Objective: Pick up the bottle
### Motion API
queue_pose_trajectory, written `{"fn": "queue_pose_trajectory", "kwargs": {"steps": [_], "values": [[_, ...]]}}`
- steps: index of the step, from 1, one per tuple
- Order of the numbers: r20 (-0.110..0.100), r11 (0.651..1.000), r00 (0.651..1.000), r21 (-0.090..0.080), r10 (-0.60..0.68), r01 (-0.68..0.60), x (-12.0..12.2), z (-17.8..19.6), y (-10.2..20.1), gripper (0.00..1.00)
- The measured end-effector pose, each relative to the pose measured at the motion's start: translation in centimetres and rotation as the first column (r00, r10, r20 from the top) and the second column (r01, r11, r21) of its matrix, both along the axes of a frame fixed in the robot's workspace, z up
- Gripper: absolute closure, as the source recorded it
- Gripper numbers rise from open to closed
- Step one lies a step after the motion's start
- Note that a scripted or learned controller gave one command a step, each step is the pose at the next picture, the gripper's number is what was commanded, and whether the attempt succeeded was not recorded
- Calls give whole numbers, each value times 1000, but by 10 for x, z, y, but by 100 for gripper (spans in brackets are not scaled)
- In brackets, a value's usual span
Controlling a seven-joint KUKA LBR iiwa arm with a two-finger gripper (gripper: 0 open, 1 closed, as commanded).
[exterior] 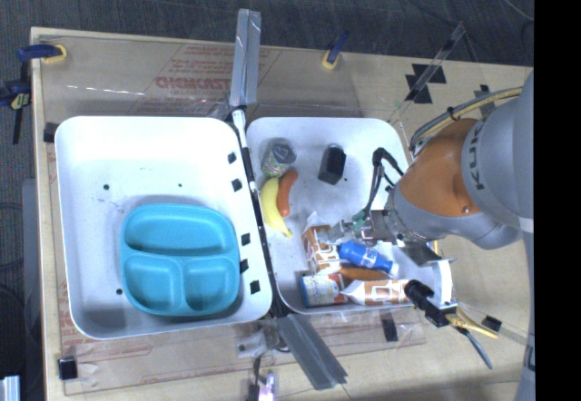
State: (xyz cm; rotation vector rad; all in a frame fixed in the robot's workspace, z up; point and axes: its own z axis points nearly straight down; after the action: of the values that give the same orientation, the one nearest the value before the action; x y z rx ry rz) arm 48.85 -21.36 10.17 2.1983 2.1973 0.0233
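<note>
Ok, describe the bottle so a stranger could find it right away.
Look in the right bin, near its front right part, just below the gripper. The bottle lies on its side among cartons; it is the only bright blue thing there.

Two bins sit side by side on the tabletop (381, 73), touching along a shared edge. The left bin (91, 154) holds a divided tray (182, 259) toward its 5 o'clock corner. In the right bin (354, 132), a can (279, 155) lies at 11 o'clock, with a banana (272, 206) and a sausage (287, 192) just below it, touching each other. A small box (331, 164) sits at 12 o'clock. The bottle (365, 256) lies near the bin's centre, a carton (320, 248) at its 9 o'clock and a tube (349, 291) at its 6 o'clock. The arm (454, 181) comes in from 3 o'clock, over the bottle's right end.
</note>
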Motion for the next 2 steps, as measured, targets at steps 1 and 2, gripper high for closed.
{"fn": "queue_pose_trajectory", "kwargs": {"steps": [1,2], "values": [[-2,1000,1000,1,25,-25,0,0,1,0],[-2,1000,1000,0,10,-10,-1,0,0,0]]}}
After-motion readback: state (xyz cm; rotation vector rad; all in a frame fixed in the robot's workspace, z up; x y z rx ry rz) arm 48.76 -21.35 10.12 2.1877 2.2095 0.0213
